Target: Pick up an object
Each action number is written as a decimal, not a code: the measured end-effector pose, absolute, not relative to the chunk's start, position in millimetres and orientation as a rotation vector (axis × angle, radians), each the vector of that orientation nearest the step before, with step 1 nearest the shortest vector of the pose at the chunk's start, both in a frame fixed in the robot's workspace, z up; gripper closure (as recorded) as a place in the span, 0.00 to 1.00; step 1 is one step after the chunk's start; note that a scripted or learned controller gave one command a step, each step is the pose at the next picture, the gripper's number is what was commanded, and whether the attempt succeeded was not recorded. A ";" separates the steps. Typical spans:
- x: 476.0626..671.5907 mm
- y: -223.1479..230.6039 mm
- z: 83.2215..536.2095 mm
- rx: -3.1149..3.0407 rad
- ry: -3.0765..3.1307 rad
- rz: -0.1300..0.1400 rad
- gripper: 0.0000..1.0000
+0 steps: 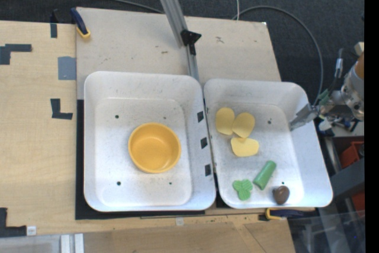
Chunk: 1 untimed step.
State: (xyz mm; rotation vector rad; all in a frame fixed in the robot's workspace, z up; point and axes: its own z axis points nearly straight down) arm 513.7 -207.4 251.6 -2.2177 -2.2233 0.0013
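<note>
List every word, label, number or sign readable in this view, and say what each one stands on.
None: no readable text shows.
The left bin, right bin and yellow bowl carry no print.
The tape marks on the wooden board are plain shapes, not letters.
A small white tag at the board's lower edge is too small to read.

Bowl (154, 147) in left bin (95, 127); 6 pieces (244, 146) in right bin (308, 157)

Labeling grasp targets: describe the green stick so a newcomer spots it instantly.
Go to the right bin, near its front edge. The green cylinder lies tilted between a flat green clover piece and a brown lump. It is the sole rod-shaped item.
</note>
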 end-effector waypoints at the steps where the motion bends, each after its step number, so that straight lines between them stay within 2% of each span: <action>1: 513.7 -207.5 251.7 -2.218 -2.223 0.001 0.00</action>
